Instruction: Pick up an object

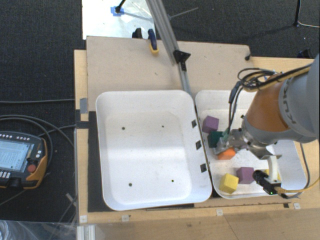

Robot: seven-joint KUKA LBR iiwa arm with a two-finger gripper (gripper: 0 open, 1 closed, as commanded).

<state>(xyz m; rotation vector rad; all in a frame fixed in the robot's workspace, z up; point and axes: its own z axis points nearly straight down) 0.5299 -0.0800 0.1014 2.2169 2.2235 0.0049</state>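
The right bin point(295, 176) holds several small objects. A purple block point(210, 123) lies near its left wall, with a dark green block point(215, 137) just below it. An orange piece point(227, 154) lies right under my gripper point(224, 145), which is low in the bin between the green block and the orange piece. A yellow block point(229, 183) and a second purple block point(245, 174) rest near the bin's front edge. The grey arm with its orange band point(267, 109) covers the bin's right half.
The left bin point(145, 96) sits alongside, separated by a wall with black clips point(198, 144). A metal pole point(165, 29) slants across the board behind the bins. A teach pendant point(20, 159) lies off the bench at the far left.
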